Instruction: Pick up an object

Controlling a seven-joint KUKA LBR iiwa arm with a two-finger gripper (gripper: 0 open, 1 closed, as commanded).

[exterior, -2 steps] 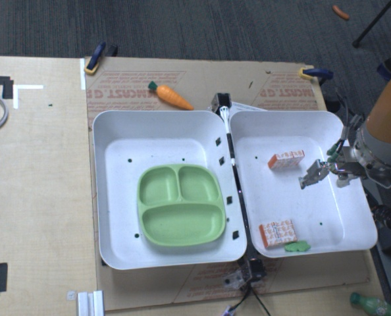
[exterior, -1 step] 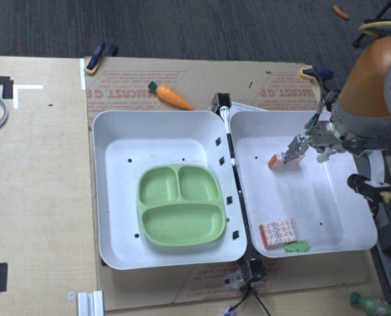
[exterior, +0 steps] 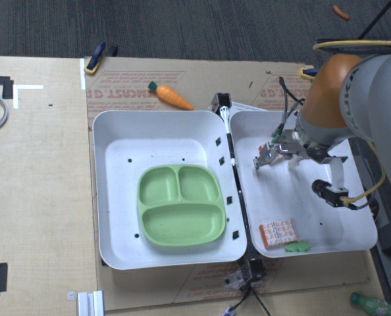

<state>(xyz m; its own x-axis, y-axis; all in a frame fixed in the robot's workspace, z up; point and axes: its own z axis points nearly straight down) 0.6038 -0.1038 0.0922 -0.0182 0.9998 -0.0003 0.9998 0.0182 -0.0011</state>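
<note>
the gripper (exterior: pixel 266 155) hangs over the right bin (exterior: pixel 353 239); i cannot tell its state. the small carton (exterior: pixel 277 232) lies well below it, near the front wall.

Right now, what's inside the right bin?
In the right bin: a small orange-and-white box near the front edge, with a small green piece touching it. The gripper reaches in; the arm covers the bin's back right part.

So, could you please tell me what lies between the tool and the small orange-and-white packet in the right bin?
In the camera view, just bare white bin floor separates the tool from the packet.
</note>
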